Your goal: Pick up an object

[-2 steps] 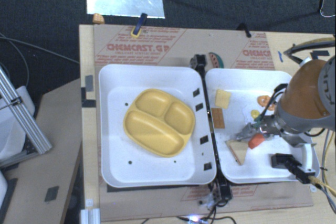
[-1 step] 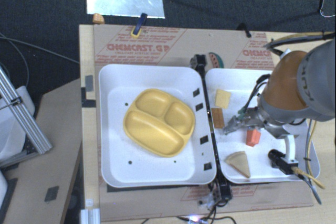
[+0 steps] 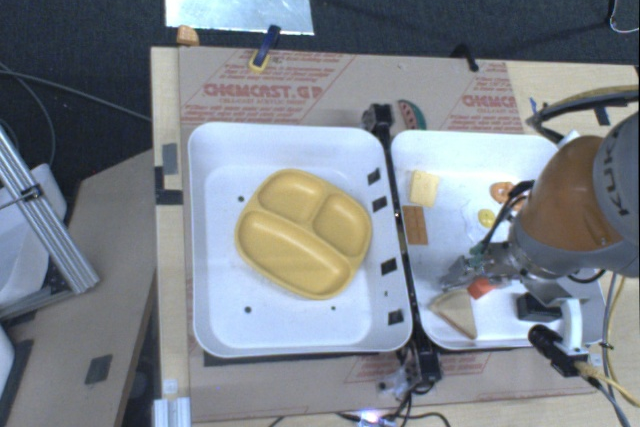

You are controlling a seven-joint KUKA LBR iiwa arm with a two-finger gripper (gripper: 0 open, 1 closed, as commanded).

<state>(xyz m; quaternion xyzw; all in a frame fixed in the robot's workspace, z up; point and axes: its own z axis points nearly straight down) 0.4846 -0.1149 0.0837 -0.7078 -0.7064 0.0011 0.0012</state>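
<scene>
Camera view, from above the bench: at far left, the left bin (image 3: 215, 215) holds a yellow divided tray (image 3: 303, 232), its long axis running from upper left to lower right, one long compartment along its lower-left side and two smaller ones along its upper-right side. A black divider strip (image 3: 397, 225) separates it from the right bin (image 3: 470, 150), where I am working. Just past the divider lies a pale yellow cheese-like square (image 3: 424, 188) near the bin's upper left, with a thin brown strip (image 3: 416, 227) just below it, its long axis running up and down the frame. Toward the bin's near edge sits a tan wedge (image 3: 456, 316), its point aimed up and to the left. My gripper (image 3: 470, 272) hangs low over the middle of this bin, reaching in from the right and pointing left; a small red piece (image 3: 480, 289) shows just beneath it, but whether my fingers are clamped on it or spread I cannot tell. A small orange item (image 3: 500, 190) and a yellow one (image 3: 487, 216) lie just above my wrist.
</scene>
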